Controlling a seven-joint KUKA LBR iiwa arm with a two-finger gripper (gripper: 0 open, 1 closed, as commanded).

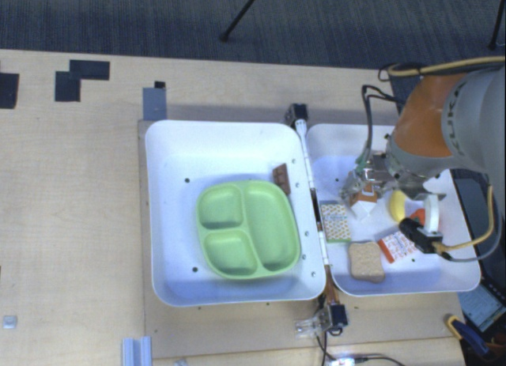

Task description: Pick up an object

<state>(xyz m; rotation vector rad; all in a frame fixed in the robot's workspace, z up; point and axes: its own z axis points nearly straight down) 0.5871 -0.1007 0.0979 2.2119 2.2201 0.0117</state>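
Note:
My gripper (360,187) hangs low inside the right bin (443,281), near its left middle, under the grey arm with the orange band (423,123). Small objects lie around it: a white scrap (364,209) just below it, a yellow piece (397,205) to its right, a green-and-white patterned packet (335,222) at lower left, a tan square block (366,262) near the front, and a red-and-white packet (395,246). Something small and orange-brown sits right at the gripper's tip; whether it is held is unclear.
The left bin (170,198) holds a green divided plate (247,230) and a small brown piece (280,175) by the plate's upper right edge. A ridge (310,198) separates the two bins. Cables (455,250) run along the right bin's right side.

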